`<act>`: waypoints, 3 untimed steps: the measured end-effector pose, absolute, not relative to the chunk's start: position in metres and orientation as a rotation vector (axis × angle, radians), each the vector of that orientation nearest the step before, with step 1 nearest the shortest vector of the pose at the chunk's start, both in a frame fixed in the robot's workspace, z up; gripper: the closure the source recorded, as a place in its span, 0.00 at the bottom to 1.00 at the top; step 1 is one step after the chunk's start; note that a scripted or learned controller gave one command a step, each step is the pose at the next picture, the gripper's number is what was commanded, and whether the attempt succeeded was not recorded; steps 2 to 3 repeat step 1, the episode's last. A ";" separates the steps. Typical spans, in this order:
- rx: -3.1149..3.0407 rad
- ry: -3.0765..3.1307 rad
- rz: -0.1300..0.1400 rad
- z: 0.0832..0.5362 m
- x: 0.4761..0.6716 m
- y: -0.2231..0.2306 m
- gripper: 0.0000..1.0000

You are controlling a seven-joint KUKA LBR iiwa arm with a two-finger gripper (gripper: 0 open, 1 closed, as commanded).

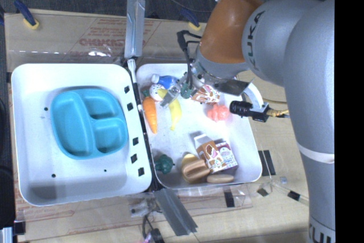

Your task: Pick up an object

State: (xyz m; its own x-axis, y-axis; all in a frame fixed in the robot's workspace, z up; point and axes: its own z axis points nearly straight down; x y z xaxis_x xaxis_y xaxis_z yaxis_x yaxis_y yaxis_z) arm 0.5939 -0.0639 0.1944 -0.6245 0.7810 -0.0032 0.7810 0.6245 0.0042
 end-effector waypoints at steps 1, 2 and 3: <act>1.817 2.564 -0.001 0.201 0.625 -0.026 1.00; 1.817 2.564 -0.001 0.201 0.625 -0.026 1.00; 1.817 2.564 -0.001 0.201 0.625 -0.026 1.00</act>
